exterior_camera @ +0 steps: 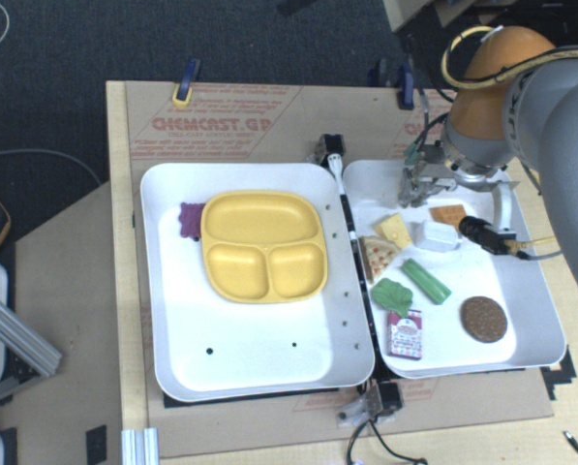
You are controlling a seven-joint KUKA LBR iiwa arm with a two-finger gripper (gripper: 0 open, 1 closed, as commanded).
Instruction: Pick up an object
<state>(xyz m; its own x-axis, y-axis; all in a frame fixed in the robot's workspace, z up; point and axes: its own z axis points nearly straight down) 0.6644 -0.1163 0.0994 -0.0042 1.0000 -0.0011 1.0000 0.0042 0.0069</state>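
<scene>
My tool [419, 187] is low over the far end of the right bin [531, 342], nearest the cheese wedge [395, 230] and the orange block [448, 214]. I can't tell its grip state from here. Nothing looks lifted; I judge the pick not yet done, grasp and lift remain.
</scene>
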